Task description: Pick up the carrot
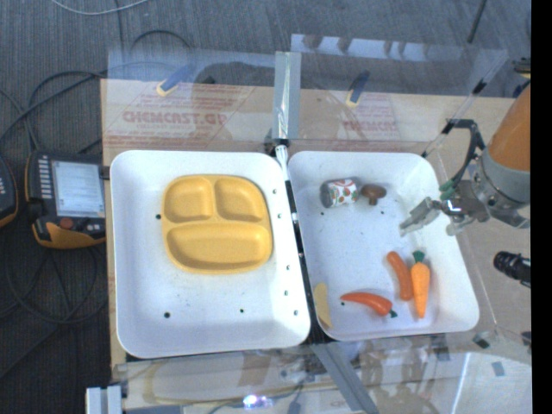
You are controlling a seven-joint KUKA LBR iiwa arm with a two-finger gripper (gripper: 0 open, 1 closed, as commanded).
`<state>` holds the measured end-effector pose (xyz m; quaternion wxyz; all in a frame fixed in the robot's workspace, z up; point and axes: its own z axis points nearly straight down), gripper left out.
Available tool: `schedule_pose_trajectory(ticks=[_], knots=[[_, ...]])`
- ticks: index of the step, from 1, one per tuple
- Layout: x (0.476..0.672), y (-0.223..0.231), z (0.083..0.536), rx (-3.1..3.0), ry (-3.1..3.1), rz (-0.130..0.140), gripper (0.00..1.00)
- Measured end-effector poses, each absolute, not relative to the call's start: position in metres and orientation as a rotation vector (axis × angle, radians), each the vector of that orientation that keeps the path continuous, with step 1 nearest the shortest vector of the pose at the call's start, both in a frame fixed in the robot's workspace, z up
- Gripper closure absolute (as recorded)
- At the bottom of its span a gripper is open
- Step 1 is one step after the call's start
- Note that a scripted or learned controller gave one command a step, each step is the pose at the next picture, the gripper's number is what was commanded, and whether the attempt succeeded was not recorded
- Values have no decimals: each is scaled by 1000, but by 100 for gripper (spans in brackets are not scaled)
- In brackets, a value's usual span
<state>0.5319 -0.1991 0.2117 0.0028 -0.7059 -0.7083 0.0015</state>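
Note:
The carrot (420, 288) is orange with a green top and lies lengthwise in the right bin (448, 317), near its front right corner. A second, smaller orange carrot-like piece (398, 274) lies touching it on the left. My gripper (436, 221) hovers over the bin's right side, just above and behind the carrot's green end. It is open, with nothing between its fingers (416, 217).
A red chili pepper (369, 302) lies left of the carrots. A small can (341, 191) and a brown mushroom (373, 193) sit at the bin's back. A pale yellow piece (321, 304) rests by the divider. The left bin (138, 317) holds a yellow divided plate (217, 222).

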Motion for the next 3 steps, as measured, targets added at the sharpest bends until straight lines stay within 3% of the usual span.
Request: schedule_pose_trajectory(ticks=[1, 2, 3], knots=[[512, -211, 102, -2281, -2150, -3, 0], [512, -212, 108, -2278, -2147, 0, 100], [575, -132, 187, -2607, -1748, 12, 100]])
